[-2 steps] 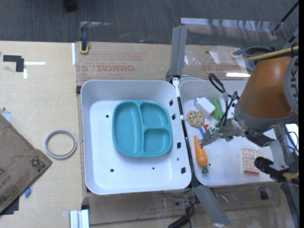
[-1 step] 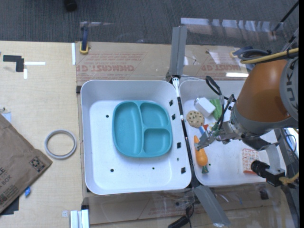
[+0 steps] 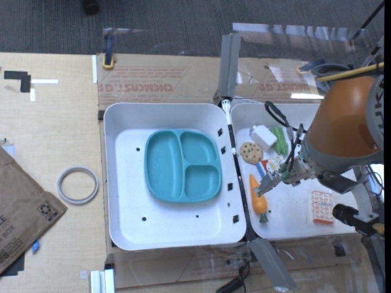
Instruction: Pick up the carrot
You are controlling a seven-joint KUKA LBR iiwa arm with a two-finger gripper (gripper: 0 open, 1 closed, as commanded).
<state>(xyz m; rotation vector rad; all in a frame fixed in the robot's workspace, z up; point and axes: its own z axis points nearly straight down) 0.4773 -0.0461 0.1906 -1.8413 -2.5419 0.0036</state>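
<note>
Looming largest at the right of the frame, the grey arm with its orange band [image 3: 342, 118] reaches leftward over the right-hand shallow white bin [image 3: 287, 227]. Its pincer [image 3: 267, 185] ends at the lower middle of that bin, tips pointing left and down; whether it is spread or closed I cannot tell from here.

One small orange carrot with a green tip [image 3: 258, 197] lies along the left wall of the right bin, lengthwise down the frame. The pincer tip sits right at the carrot's upper part, seemingly touching or just above it; I cannot see the carrot gripped.

Around it in the same bin: one round tan cookie with dark specks [image 3: 250, 152] just above the carrot, one white block [image 3: 264, 137] and one green stick-like piece [image 3: 280, 139] further up, and a small blue-and-red item [image 3: 261, 166] between cookie and carrot, partly hidden by the pincer. One white packet with red print [image 3: 321, 206] lies to the lower right, well apart from the carrot.

The left white bin [image 3: 122, 182] holds one teal plastic plate with three compartments [image 3: 182, 165]. On the pale wooden worktop [image 3: 43, 139] at the left lie one grey tape ring [image 3: 77, 185] and, at the lower left corner, one brown cardboard sheet [image 3: 21, 215].
</note>
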